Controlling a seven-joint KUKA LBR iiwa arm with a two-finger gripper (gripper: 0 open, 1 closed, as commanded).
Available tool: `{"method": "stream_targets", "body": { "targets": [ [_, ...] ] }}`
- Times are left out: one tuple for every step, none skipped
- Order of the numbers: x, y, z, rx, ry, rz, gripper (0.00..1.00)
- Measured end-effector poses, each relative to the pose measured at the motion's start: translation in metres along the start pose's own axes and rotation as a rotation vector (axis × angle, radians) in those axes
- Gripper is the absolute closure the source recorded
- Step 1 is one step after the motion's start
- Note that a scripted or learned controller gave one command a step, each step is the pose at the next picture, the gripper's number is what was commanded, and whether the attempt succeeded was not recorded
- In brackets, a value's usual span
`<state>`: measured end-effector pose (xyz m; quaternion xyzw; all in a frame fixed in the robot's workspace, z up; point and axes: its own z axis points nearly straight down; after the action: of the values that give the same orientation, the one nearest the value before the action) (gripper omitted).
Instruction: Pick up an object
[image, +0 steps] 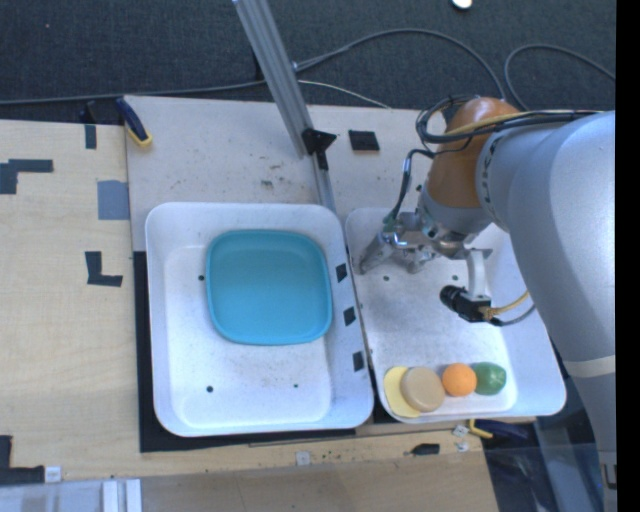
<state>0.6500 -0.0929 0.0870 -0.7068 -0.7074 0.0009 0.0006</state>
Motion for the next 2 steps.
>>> {"method": "stream_targets", "body": {
  "targets": [
    [0.000,0.001,-0.012,-0.002,0.000,0.000,1.00],
    [0.000,-0.006,-0.072,-0.007,0.000,0.000,1.00]
  ]
}}
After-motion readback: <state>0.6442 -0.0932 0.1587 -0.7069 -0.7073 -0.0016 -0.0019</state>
